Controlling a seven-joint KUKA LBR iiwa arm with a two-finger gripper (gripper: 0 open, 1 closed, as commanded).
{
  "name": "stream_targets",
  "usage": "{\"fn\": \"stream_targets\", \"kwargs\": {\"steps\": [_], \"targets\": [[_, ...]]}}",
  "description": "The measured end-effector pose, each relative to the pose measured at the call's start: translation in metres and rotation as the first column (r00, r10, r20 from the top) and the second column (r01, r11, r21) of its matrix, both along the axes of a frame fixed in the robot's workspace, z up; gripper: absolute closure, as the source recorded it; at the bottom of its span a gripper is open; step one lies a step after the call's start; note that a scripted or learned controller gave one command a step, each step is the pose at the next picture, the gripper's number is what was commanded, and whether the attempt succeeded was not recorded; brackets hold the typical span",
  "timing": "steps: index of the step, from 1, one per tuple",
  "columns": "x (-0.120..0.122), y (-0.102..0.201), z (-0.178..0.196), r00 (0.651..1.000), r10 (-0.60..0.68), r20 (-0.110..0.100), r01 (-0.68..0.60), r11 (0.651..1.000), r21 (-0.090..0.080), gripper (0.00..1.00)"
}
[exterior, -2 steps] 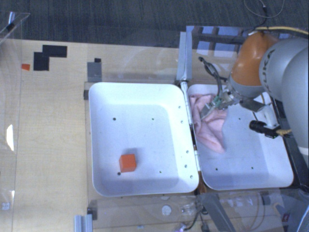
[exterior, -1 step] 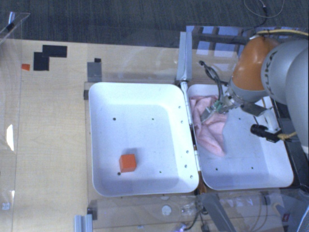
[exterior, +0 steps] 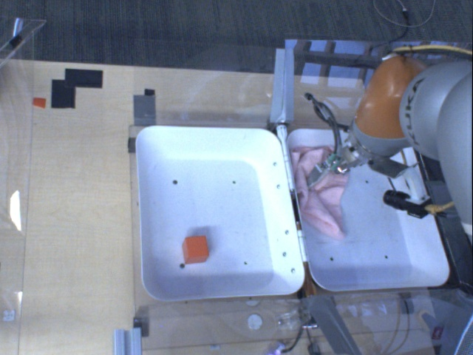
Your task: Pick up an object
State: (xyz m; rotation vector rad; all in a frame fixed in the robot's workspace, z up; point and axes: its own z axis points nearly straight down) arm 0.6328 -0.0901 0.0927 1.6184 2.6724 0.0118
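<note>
A pink cloth lies crumpled along the left side of the right bin. An orange cube sits in the lower part of the left bin. My gripper reaches in from the right and sits over the upper part of the pink cloth, its metal tips down at the fabric. Whether cloth is between the tips cannot be made out.
The arm's grey body and orange band hang over the right bin's upper right corner. A black cable end juts over the right bin. A metal divider stands between the bins at the back. Black marks lie on the bench at far left.
</note>
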Motion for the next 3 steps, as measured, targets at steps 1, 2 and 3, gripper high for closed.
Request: {"fn": "stream_targets", "kwargs": {"steps": [1,2,3], "targets": [[0.001,0.002,0.012,1.000,0.003,0.003,-0.003,1.000,0.002,1.00],[0.001,0.002,0.012,1.000,0.003,0.003,-0.003,1.000,0.001,0.00],[-0.041,-0.061,0.000,0.999,0.047,-0.004,-0.047,0.999,-0.002,0.00]]}}
